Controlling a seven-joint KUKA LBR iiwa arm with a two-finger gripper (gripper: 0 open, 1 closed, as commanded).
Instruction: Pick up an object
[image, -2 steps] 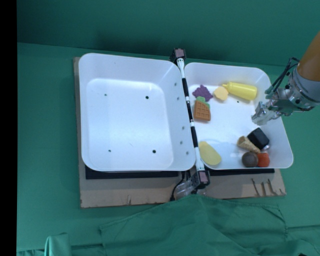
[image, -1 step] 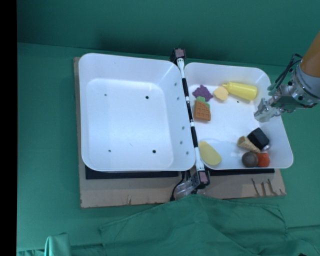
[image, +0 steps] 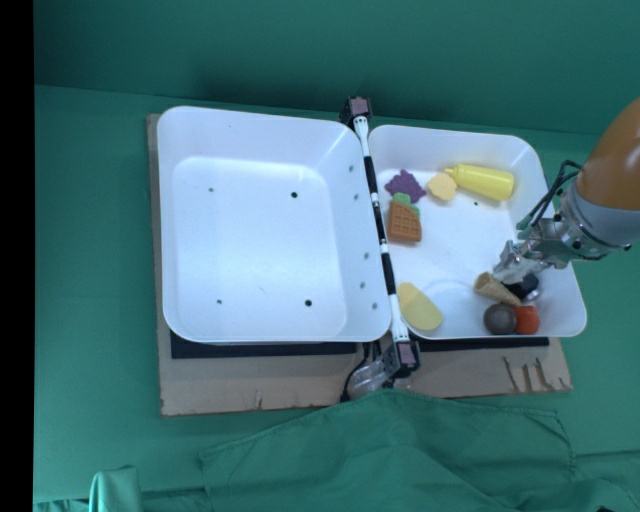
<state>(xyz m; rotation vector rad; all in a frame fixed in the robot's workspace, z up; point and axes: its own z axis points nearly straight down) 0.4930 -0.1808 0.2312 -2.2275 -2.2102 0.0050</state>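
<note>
Cone (image: 497, 288), a small toy that we judge light, stiff and a bit slippery, lies in the right bin (image: 470, 240) just beside the jaws (image: 518, 262), whose state we cannot tell, so holding its wider end seems safest.

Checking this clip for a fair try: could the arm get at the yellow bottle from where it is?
Probably yes. The yellow bottle lies alone near the far wall of the right bin, nothing on top of it. The claw hangs over the same bin, above the cone, with open bin floor between.
</note>
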